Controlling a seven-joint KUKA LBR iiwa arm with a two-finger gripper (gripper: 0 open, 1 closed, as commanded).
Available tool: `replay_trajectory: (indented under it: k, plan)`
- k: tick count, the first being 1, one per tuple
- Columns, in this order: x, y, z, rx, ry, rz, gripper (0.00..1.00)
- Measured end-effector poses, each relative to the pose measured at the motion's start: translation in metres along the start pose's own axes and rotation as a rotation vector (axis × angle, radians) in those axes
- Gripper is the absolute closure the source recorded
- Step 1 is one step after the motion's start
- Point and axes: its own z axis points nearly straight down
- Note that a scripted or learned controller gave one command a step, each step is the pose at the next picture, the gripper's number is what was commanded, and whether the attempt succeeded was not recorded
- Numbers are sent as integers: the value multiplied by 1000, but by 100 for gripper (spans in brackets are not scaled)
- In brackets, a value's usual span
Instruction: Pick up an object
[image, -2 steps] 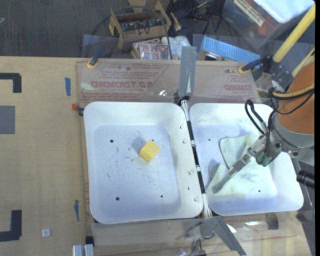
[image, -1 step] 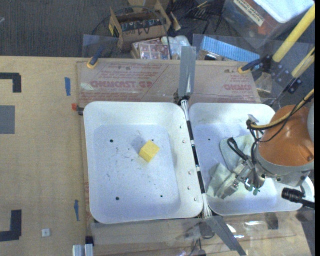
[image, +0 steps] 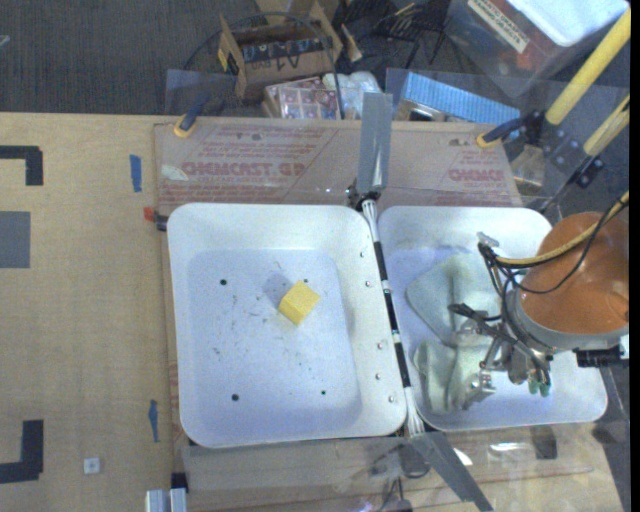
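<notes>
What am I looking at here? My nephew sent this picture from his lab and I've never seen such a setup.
It is a single camera fixed above a workbench, looking down at a slant. Two shallow white bins sit side by side. The left bin holds a small yellow block. A grey robot arm with an orange band reaches in from the right, and its gripper is down inside the right bin, over some pale, see-through things I cannot identify. Whether it holds anything is too blurred to tell. Its job is to pick up an object.
</notes>
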Motion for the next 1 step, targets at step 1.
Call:
replay_trajectory:
  k: [1]
  plan:
    - [-7,-50,1,2,-1,-308,0]
